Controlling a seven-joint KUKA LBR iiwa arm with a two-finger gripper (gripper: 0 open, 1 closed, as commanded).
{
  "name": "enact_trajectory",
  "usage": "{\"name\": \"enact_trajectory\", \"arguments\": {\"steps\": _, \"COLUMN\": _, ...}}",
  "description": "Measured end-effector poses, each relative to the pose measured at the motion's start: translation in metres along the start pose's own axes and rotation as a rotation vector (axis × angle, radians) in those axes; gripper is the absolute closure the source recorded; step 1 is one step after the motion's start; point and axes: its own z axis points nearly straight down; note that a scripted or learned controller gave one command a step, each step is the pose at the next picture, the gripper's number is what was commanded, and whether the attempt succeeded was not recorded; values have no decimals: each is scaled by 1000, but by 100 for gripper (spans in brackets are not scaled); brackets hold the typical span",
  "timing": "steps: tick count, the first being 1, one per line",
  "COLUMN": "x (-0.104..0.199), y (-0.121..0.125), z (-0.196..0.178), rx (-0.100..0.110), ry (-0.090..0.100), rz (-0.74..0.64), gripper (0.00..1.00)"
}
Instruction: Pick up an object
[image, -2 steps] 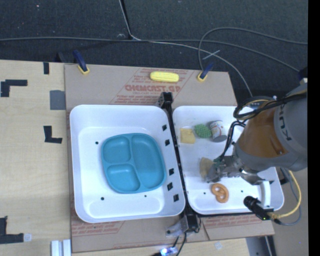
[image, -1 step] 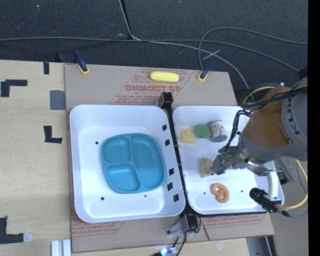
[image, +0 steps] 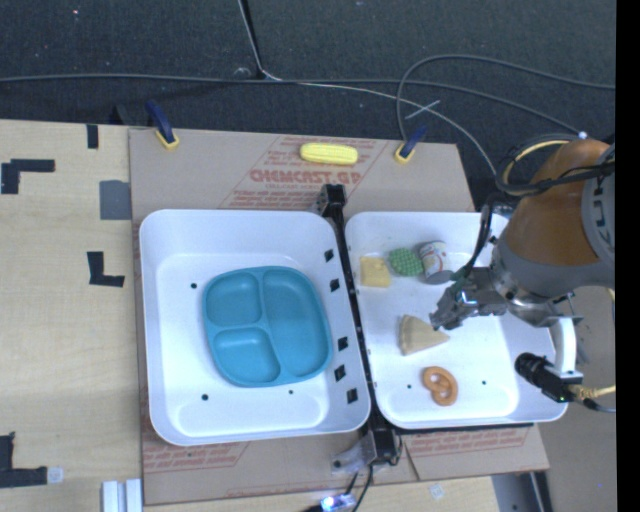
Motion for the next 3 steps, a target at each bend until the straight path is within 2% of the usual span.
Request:
{"name": "enact_trajectory", "arguments": {"steps": 1, "x": 0, "y": 1, "z": -52, "rx": 1, "ry": 0, "rz": 0, "gripper": 100}}
{"name": "enact_trajectory", "arguments": {"steps": 2, "x": 44, "y": 12, "z": -40, "rx": 5, "ry": 1, "rz": -1, "gripper": 100}}
{"name": "enact_trajectory", "arguments": {"steps": 3, "x": 87, "y": 34, "z": -29, "rx": 5, "ry": 1, "rz": -3, "gripper": 100}}
